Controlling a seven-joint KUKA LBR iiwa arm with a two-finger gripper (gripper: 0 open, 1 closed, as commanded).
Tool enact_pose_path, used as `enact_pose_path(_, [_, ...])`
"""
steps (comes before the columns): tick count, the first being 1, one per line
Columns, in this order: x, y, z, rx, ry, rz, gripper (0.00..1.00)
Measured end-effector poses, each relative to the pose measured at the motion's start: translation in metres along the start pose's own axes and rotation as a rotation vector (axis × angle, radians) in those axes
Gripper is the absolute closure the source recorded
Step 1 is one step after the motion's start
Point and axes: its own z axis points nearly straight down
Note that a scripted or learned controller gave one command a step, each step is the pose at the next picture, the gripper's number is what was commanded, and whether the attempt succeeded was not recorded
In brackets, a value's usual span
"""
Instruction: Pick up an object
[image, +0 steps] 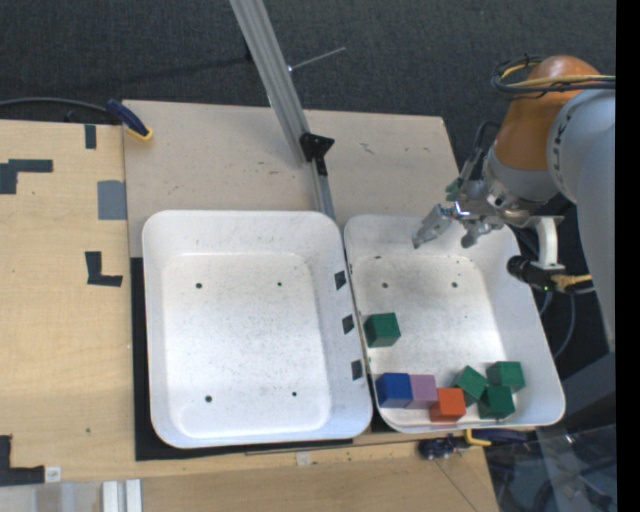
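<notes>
Gripper (447, 229) seen at the far rim of the right bin (520, 300), hung from a smooth grey arm with a rounded orange band above the wrist. Two pale metal fingers are splayed apart, one slanting down-left, the other shorter on the right; nothing is lodged between them.

Right bin: shallow white plastic tray, rounded corners, floor finely speckled with dark flecks.

Blocks, all small matt cubes with crisp edges, are found well apart from the jaws, toward the near end of that bin:
- Lone green cube (382, 328), nearest the jaws, set by the bin's left wall.
- Blue cube (394, 389), at the near-left corner, touching a lilac cube (423, 388).
- Orange cube (450, 403), just beside the lilac one.
- Three dark green cubes: one tilted (471, 381), one farther right (507, 375), one near the front rim (496, 401); clustered, touching or nearly so.

Left bin (160, 300): same white speckled plastic, lying to the left of the jaws.

Bench (220, 150): pale wood board. A slanted grey metal rail (275, 75) is noted crossing it, left of the gripper.
</notes>
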Motion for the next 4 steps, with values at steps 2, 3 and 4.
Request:
enact_pose_path(2, [0.008, -0.001, 0.033, -0.006, 0.0, -0.001, 1.0])
enact_pose_path(3, [0.018, 0.001, -0.015, -0.011, 0.0, 0.0, 1.0])
enact_pose_path(4, [0.021, 0.007, -0.077, -0.013, -0.001, 0.0, 1.0])
